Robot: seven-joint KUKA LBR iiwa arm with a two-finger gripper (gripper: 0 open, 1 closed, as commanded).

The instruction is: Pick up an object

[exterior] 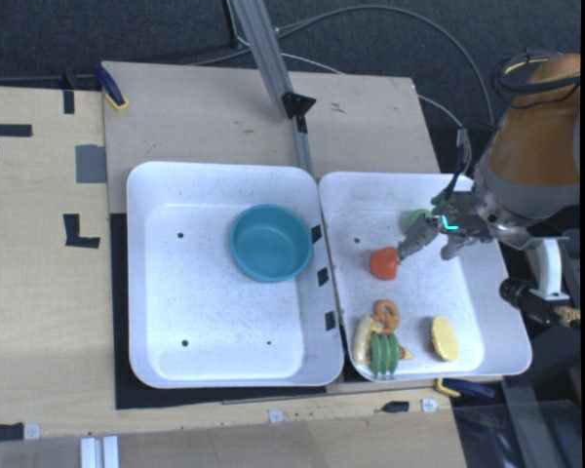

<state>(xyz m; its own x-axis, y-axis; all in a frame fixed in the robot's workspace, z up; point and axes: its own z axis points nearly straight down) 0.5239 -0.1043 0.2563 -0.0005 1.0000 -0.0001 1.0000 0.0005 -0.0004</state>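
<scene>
Gripper (431, 242) low over right bin (487, 354), one finger tip beside the red ball (384, 263); its closure cannot be told. Nothing lifted. Blue bowl (271, 243) sits in left bin (166, 291).

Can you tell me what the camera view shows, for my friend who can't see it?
A robot gripper reaches from the right over the right bin, right beside a small red object. Lower in that bin lie a pretzel, green toy and yellow piece; the left bin holds a blue bowl.
</scene>
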